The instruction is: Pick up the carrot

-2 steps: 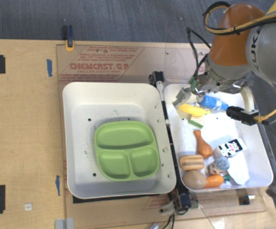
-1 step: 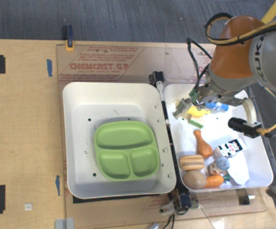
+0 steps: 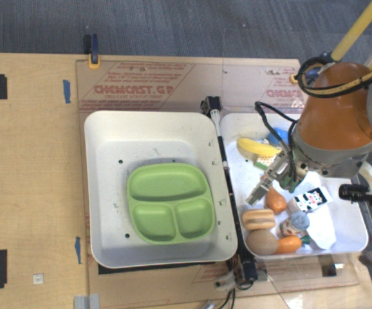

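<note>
Gripper (image 3: pixel 263 192) low in right bin (image 3: pixel 350 240), fingers (image 3: pixel 258 197) narrow, nothing between, just beside carrot (image 3: pixel 276 201) near bin centre. Banana (image 3: pixel 258 149) toward far edge; bun (image 3: pixel 259 219), brown ball (image 3: pixel 262 241) at near edge. Green divided tray (image 3: pixel 170 201) in left bin (image 3: pixel 109 140).

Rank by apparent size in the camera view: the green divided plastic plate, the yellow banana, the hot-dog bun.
1. Green divided plastic plate, by far the largest.
2. Yellow banana, partly hidden by the arm.
3. Hot-dog bun; close to the banana, so unsure.
</note>
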Robot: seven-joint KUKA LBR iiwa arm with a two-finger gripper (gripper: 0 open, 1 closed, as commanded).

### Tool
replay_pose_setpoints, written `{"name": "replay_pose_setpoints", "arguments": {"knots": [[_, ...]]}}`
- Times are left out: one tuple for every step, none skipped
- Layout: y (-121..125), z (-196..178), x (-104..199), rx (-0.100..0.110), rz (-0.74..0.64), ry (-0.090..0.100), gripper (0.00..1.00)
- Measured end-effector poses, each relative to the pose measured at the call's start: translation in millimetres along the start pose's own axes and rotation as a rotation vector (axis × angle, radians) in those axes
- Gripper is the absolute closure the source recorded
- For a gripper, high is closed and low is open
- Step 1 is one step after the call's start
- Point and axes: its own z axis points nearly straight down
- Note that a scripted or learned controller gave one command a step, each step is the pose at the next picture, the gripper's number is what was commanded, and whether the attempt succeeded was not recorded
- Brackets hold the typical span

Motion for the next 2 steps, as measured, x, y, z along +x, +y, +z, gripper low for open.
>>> {"name": "replay_pose_setpoints", "arguments": {"knots": [[-18,87,-62,0.002,0.260,0.001,0.00],[-15,74,-64,-0.008,0.261,-0.006,1.00]]}}
